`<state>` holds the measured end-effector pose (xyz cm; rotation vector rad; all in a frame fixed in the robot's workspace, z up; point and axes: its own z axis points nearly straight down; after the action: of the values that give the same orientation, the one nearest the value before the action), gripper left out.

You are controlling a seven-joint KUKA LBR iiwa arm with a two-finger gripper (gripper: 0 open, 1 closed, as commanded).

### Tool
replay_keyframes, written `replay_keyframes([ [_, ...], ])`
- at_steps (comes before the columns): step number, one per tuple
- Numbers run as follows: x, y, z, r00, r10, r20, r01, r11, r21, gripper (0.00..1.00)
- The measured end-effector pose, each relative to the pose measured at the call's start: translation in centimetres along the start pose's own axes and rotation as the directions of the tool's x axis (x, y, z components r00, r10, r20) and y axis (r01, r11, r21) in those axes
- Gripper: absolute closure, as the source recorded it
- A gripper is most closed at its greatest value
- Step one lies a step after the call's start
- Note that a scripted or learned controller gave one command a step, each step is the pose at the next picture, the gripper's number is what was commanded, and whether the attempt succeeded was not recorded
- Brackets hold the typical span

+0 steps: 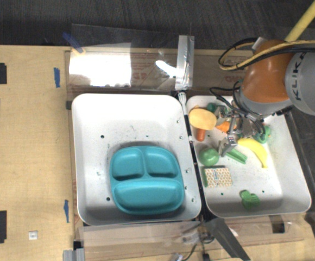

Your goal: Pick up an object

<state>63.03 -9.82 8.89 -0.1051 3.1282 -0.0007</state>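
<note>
My gripper hangs over the right bin, near the banana; its opening I cannot tell. I'm in the approach, so next I should descend and close.

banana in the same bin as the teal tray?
No, the banana lies in the right bin near the gripper, while the teal tray sits in the left bin.

A teal three-compartment plastic tray is seen in the white left bin. In the white right bin, a yellow banana and a speckled tan square sponge are seen.
</note>
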Motion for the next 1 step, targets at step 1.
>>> replay_keyframes([
  [1, 0.1, -0.51, 0.02, 0.993, 0.121, -0.001, -0.121, 0.993, -0.001, 0.0],
])
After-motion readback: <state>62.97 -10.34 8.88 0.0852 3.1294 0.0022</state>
